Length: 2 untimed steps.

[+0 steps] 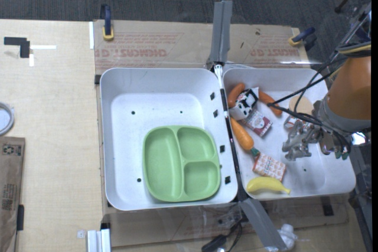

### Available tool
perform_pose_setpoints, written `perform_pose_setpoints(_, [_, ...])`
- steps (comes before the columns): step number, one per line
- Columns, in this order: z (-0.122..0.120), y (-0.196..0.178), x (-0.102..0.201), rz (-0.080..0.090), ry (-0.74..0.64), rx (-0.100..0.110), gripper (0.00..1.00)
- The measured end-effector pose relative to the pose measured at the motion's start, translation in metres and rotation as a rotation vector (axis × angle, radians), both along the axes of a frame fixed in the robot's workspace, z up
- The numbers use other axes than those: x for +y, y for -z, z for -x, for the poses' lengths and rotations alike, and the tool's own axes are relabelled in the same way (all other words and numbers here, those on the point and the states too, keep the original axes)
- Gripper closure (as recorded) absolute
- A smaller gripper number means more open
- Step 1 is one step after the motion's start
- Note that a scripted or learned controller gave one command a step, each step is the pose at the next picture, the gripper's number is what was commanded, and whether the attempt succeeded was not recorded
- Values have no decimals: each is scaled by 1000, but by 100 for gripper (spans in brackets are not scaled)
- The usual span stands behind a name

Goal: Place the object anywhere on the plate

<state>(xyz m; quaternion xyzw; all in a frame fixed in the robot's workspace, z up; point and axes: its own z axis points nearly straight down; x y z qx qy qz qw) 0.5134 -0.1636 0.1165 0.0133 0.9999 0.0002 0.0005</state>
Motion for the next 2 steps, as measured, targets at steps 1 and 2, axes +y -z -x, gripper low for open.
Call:
perform_pose_setpoints(1, [24,19,9,6,-64,-16,100])
perform_pose_setpoints(2, [-31,-57,61,0,-220,-3,100])
